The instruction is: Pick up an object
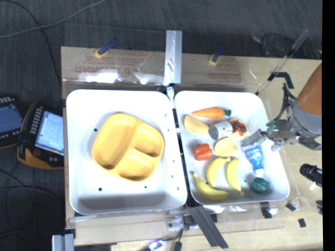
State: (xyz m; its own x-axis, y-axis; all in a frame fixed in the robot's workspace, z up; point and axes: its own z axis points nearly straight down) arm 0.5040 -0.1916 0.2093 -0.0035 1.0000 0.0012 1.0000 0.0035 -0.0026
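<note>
Arm (pixel 309 101) at the right bin's (pixel 272 116) edge; jaws' state unclear. Best to descend squarely over the tube (pixel 255 157).

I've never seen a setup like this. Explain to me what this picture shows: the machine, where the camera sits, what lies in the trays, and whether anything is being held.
This is one picture, taken by a camera fixed above a bench and looking down at a slant. The machine is a robot arm, grey with an orange band, reaching in from the right; its gripper hangs over the right edge of the right bin. I can't tell whether anything is held. The left bin holds a yellow divided tray. The right bin holds toy food and small items: a carrot, bananas, a small red piece, a blue-and-white tube and a dark green ball.
</note>
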